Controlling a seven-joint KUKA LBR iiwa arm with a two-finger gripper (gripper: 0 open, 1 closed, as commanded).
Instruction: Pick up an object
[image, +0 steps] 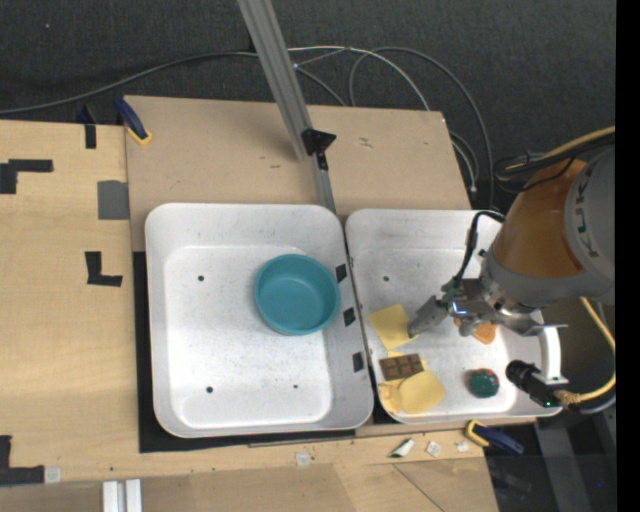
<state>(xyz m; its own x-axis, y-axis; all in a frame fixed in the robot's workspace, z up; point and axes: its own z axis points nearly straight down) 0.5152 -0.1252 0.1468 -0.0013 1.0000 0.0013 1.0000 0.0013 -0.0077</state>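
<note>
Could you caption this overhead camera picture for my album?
Robot arm reaches into the right bin of small items; a blue bowl sits in the left bin.

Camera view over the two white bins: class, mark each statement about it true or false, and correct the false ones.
1. The teal bowl sits in the left bin. True.
2. The brown block lies in the left bin. False: it lies in the right bin, near the front.
3. The hand is over the right bin. True.
4. The green object is inside the bowl. False: it rests on the right bin's floor, near its front right corner.
5. Two yellow pieces lie in the right bin. True: one yellow piece is behind the brown block, another yellow piece in front of it.
</note>
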